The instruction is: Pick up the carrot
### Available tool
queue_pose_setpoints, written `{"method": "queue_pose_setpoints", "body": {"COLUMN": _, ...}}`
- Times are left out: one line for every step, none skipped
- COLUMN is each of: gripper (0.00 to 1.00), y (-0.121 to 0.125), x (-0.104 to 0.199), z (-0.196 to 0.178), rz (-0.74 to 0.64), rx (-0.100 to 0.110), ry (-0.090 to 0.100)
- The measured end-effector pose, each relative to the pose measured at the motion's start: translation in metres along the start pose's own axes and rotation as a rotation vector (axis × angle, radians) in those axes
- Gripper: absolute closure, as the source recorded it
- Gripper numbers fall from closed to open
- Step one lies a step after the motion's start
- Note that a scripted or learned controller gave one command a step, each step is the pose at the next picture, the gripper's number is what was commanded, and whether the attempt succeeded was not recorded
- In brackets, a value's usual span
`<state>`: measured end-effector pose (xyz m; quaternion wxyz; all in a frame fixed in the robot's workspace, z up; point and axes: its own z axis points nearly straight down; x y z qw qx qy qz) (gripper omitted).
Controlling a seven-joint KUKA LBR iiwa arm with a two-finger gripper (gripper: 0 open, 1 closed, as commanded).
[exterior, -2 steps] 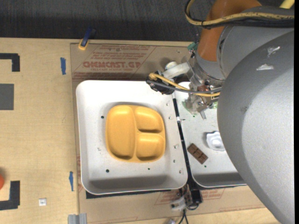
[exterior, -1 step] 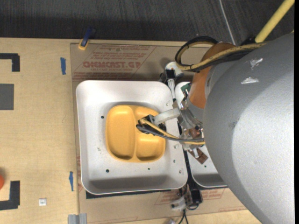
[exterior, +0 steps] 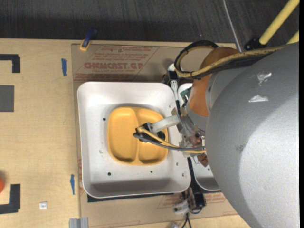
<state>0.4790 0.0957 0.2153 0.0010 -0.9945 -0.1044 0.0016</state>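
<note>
Arm [exterior: 256,127] reaches in from the right and covers nearly all of the right bin [exterior: 205,183], with the orange band [exterior: 197,96] above the wrist. Gripper [exterior: 191,137] sits low at the seam between the two bins, tucked under the wrist, so its grip state can't be told. Left bin [exterior: 90,127] holds a big yellow two-lobed dish [exterior: 124,137], roughly centred. Carrot location can't be told from here. Small green patch [exterior: 184,95] beside the band, unclear. Red-orange blob [exterior: 1,185] at far left bench edge.
</note>
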Motion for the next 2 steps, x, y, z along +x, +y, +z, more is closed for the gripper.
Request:
{"method": "queue_pose_setpoints", "body": {"gripper": 1.0, "y": -0.023, "x": 0.005, "z": 0.01, "rz": 0.009, "rx": -0.001, "ry": 0.001}}
{"method": "queue_pose_setpoints", "body": {"gripper": 1.0, "y": -0.015, "x": 0.004, "z": -0.052, "rz": 0.002, "rx": -0.003, "ry": 0.004}}
